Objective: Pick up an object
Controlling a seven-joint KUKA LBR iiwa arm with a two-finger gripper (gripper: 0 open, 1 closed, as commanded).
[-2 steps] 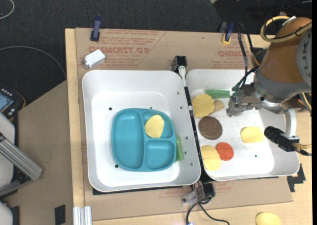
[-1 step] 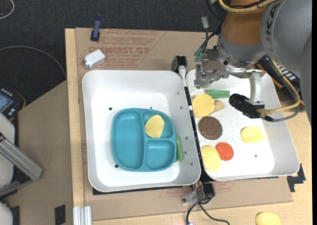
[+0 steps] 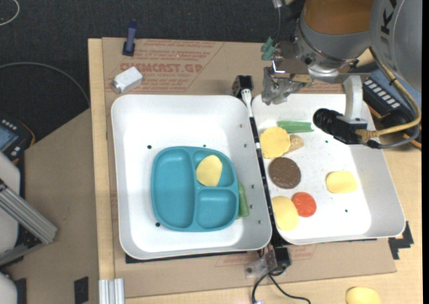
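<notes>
The gripper [image 3: 274, 97] of the grey, orange-banded arm [image 3: 335, 1] hangs over the far left corner of the right bin [image 3: 375, 202]. Whether its jaws are apart or together cannot be told from this angle, and nothing is seen between them. Nearest to it in that bin lie a green strip [image 3: 295, 125] and, just beside that, a yellow disc [image 3: 275, 142] with a small tan scrap [image 3: 295, 140] at its right edge. Closer to the camera are a brown disc [image 3: 285, 172], a red disc [image 3: 305, 204] just beside a pale yellow lump [image 3: 284, 213], and, apart to the right, a yellow block [image 3: 340, 181]. The left bin [image 3: 134, 135] holds a teal divided plate [image 3: 175, 189], with a yellow piece [image 3: 209, 171] in its far right compartment and a green stick [image 3: 242, 201] lying along the plate's right rim. Both bins sit on a cardboard sheet [image 3: 201, 61] printed in red. Its largest line reads roughly "SUMCAST.G", and the smaller lines are too faint to read. On the cardboard beyond the left bin are a small blue object [image 3: 130, 38] and a small white block [image 3: 127, 80]. Dark lettering [image 3: 401, 3] on the arm's grey casing is cut off at the picture's edge.
</notes>
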